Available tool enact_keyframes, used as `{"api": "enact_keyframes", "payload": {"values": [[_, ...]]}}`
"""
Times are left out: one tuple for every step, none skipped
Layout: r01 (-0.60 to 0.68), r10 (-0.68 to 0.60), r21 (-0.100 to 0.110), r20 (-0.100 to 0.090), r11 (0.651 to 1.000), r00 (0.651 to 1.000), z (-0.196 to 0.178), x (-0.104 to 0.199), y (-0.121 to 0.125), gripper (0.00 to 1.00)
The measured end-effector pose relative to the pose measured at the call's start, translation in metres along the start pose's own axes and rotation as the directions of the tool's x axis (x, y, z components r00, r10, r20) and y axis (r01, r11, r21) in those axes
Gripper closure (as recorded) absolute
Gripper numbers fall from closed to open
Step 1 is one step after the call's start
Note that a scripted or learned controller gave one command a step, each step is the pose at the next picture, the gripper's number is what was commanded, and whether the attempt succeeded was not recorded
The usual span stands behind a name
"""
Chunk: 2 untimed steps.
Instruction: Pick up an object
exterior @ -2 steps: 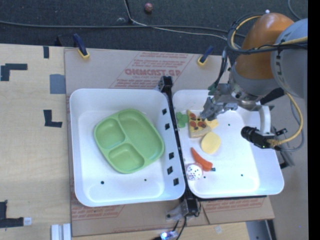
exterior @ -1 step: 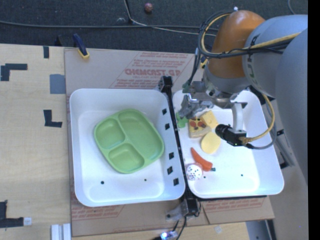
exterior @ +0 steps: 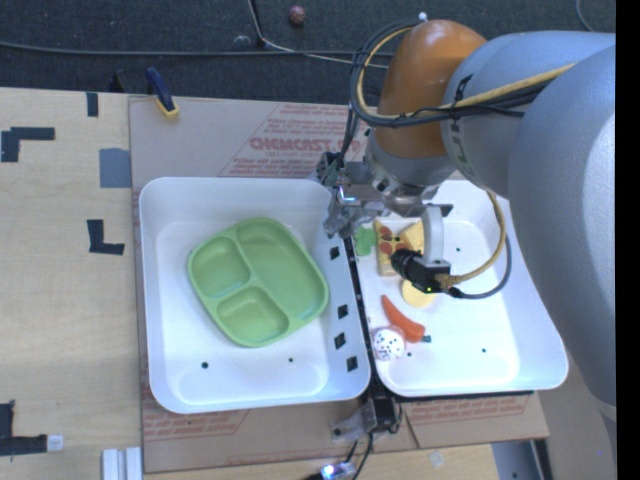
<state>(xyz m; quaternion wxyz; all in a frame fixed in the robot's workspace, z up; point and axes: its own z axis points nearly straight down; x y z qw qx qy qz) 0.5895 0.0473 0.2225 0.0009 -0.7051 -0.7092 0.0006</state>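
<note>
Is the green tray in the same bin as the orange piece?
No, the green tray lies in the view's left bin, while the orange piece lies in the right bin.

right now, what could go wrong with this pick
1. The gripper hangs over the divider between the bins. Coming down, it may hit that wall instead of a toy.
2. The yellow piece and carrot lie close together, so a grasp there may catch both or knock one aside.
</note>
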Motion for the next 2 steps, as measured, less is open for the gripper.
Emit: {"api": "enact_keyframes", "payload": {"values": [[0.001,-0.001,0.0,0.0,1.0,1.0,0.0105,0.0547,0.0135,1.0],[-0.003,0.003,0.0,0.001,1.0,1.0,0.0099,0.0515,0.0134,0.0]]}}
